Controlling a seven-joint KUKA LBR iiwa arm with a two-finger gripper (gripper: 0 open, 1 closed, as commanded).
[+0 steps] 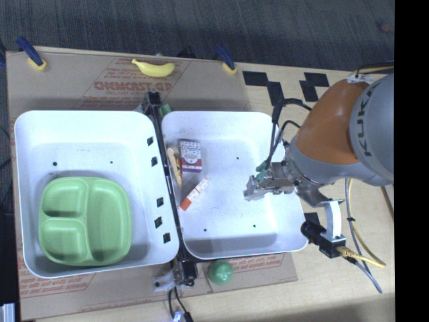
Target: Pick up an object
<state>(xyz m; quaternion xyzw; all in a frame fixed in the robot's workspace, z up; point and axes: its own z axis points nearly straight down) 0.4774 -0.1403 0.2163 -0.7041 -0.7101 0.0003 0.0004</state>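
My gripper (pixel 258 186) hangs over the right side of the right bin (pixel 221 243), below the arm's orange band. In the left part of that bin lie a small maroon and white box (pixel 190 155), a white and orange tube (pixel 194 194) and a slim tan stick (pixel 175 166) along the left wall. The gripper stands well to the right of the tube, apart from all three. I see nothing between its fingers.
A green divided plate (pixel 85 219) fills the front of the left bin (pixel 80 126). A yellow banana (pixel 153 66) lies on the cardboard behind the bins. A green ball (pixel 219 272) rests in front of the right bin. Cables trail at the right.
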